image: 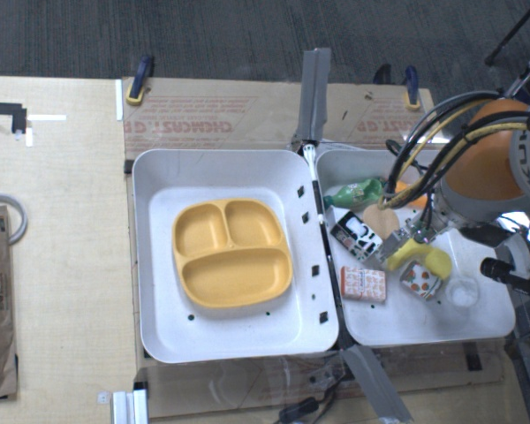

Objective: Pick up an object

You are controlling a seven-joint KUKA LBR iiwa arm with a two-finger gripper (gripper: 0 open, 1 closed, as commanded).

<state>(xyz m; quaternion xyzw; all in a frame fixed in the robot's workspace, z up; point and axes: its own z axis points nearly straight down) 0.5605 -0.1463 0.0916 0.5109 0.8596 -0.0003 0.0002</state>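
My gripper hangs low in the right bin, right over the yellow banana-like toy, whose long axis runs left to right just below me. How wide I stand I cannot tell. A black-and-white box lies just to the left.

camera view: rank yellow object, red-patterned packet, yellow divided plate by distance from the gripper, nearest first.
Gripper sits over the right bin.
1. Yellow object, right bin, just beside and below the gripper.
2. Red-patterned packet, right bin, near its left wall.
3. Yellow divided plate, middle of the left bin, clearly farthest.
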